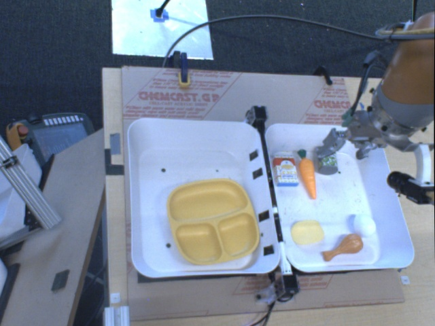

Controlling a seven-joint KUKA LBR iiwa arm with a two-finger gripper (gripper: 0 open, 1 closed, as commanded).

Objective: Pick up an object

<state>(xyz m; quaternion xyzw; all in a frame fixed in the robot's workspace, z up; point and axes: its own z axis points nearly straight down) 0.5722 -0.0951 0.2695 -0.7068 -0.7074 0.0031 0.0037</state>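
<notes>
Tool low in the right bin, nothing lifted yet

The carrot (308, 176) lies in the right bin (401, 246) beside a small carton (285, 169), with a drumstick (343, 246) nearer the front. The tool (329, 156) hangs just beside the carrot's top; whether it is apart or together, I cannot tell. The pick seems undone.

Left bin (146, 148): one yellow three-compartment tray (212, 219), lying flat toward the near side. Right bin (387, 209): small red-and-white carton (285, 169), orange carrot (308, 176) just beside it, pale yellow disc (307, 233), brown drumstick (343, 247), white egg-like piece (363, 224). Arm enters from the right; tool (330, 153) hangs over the right bin's far part, near the carrot's top. Brown board (204, 97) lies under both bins on the table (112, 100).
</notes>
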